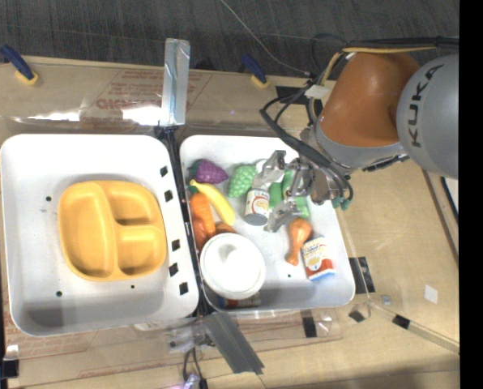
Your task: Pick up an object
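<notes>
White bowl sits at the near edge of the right bin, and I see my gripper over the can, jaws spread.

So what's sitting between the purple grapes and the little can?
In the camera view, green grapes lie between the purple grapes and the small can, all in the right bin.

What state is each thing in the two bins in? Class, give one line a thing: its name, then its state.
yellow divided tray: flat in the left bin, compartments up.
white bowl: upright in the right bin.
banana: lying beside the carrot.
carrot: lying flat.
purple grapes: resting at the bin's far side.
chicken drumstick: lying flat.
small can: lying tilted.
gripper: low among the toys.
</notes>
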{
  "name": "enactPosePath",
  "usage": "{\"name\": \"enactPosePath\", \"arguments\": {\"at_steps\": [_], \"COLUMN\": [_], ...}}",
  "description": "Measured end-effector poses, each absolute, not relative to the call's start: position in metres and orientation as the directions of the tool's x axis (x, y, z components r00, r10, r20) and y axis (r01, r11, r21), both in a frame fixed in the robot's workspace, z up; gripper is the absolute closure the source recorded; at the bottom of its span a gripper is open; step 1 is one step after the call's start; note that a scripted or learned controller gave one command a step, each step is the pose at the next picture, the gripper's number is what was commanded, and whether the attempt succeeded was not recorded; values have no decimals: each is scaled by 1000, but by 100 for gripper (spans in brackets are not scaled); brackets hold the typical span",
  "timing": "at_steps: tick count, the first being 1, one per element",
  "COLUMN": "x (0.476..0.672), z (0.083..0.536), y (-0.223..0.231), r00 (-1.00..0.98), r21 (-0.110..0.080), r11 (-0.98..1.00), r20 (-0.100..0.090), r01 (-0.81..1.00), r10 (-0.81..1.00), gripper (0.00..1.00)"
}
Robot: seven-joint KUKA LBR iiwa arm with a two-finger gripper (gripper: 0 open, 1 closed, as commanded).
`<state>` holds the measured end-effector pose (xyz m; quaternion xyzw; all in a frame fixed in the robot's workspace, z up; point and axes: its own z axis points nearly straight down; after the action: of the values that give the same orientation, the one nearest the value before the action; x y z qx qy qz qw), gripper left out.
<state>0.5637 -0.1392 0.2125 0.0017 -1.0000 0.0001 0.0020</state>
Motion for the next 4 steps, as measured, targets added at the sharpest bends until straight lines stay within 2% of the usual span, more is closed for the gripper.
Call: {"name": "enactPosePath", "arguments": {"at_steps": [1, 2, 3, 4], "x": [599, 624, 633, 629], "z": [105, 138, 111, 111], "y": [-119, -178, -161, -207], "r00": [-994, -996, -993, -977], "r21": [-3, 0, -6, -12], "r11": [994, 996, 994, 977], "r20": [-8, -1, -40, -38], "r01": [-112, -90, -109, -211], "r10": [-112, -90, -109, -211], "gripper": [0, 0, 0, 0]}}
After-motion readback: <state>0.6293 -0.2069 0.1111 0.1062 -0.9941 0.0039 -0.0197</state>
